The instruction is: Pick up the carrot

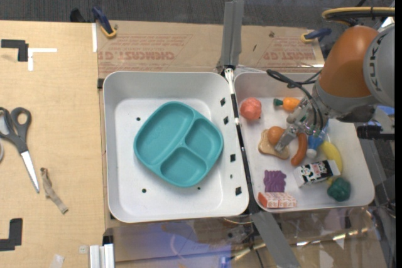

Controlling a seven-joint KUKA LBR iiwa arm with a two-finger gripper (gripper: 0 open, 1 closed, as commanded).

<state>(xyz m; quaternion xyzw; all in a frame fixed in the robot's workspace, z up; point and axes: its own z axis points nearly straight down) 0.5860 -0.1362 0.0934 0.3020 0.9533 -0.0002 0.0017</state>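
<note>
The carrot (291, 103), a small orange piece with a green end, lies near the far wall of the right bin (364, 166). My gripper (295, 134) hangs over the middle of that bin, a little nearer than the carrot and apart from it. It points down-left, just above a toast slice with an orange yolk (273, 139) and an orange-red sausage-shaped piece (300, 149). I see nothing clearly held in it. The grey arm with its orange band (352, 66) covers the bin's far right corner.
The right bin also holds a pink-red ball (251, 108), a yellow banana (331, 154), a small black-and-white carton (316, 171), a green piece (339, 189), purple grapes (274, 180) and a pink-white box (277, 199). A teal divided plate (179, 143) lies in the left bin (119, 154). Scissors (22, 141) lie on the bench at the left.
</note>
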